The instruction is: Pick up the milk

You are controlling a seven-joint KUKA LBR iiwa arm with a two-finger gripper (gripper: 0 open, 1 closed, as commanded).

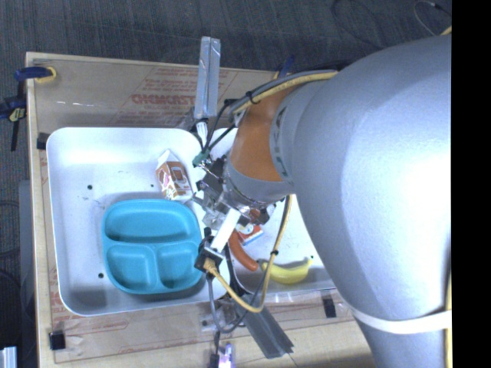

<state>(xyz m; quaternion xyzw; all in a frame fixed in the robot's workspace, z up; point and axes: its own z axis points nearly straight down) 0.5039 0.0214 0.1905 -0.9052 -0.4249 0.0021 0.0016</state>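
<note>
- From my station I see the left white bin [69, 205], and I take its blue tray [149, 244] as my landmark; the tray has three compartments and sits in the bin's lower half.
- The milk [173, 179], a small brown and white carton, lies on the bin floor just above the tray's upper right corner, tilted, very near the tray rim; I cannot say whether it touches it.
- The arm [368, 182] comes in from the right of the tray, its orange band [253, 148] up and to the right of the carton.
- The gripper [216, 228] sits just off the tray's right edge, below and to the right of the milk, over the wall between the two bins.
- I cannot tell how wide the gripper stands, since cables and the wrist body crowd it; I see nothing of the milk inside it.
- A banana [290, 271] lies in the right bin, further right of the tray, with a red-orange item [244, 256] between it and the gripper.
</note>
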